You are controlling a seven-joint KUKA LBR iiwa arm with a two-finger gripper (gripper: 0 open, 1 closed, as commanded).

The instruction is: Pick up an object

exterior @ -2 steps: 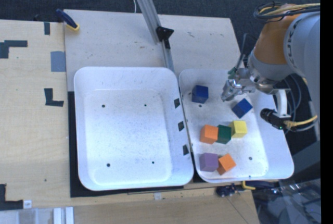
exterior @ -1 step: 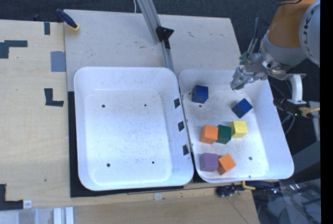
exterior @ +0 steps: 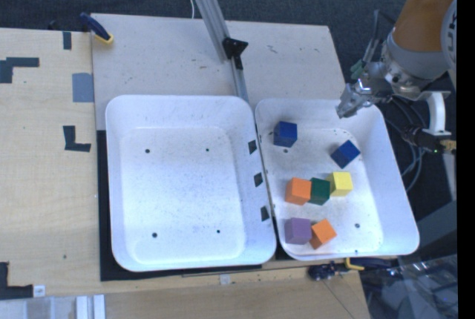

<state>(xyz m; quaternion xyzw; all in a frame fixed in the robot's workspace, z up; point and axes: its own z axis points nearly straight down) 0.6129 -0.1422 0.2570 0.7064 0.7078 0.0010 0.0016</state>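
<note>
The gripper [exterior: 350, 107] hangs over the right bin's [exterior: 393, 184] top-right rim; too small and blurred to tell its grip. Green cube [exterior: 320, 191] sits half-hidden between orange cube [exterior: 298, 191] and yellow cube [exterior: 341, 182].

No readable text anywhere in the camera view.

No letters, numbers, brand marks or signs can be made out on anything here. The table [exterior: 44, 162] carries only dark tape strips and a grey patch, shapes without writing. The two white bins, left [exterior: 178, 106] and right [exterior: 386, 184], bear plain dark specks and no label. The coloured cubes, such as the blue one [exterior: 285, 133] and the yellow one [exterior: 341, 182], have blank faces. The arm's orange band [exterior: 423, 21] shows no legible marking at this sharpness.
</note>
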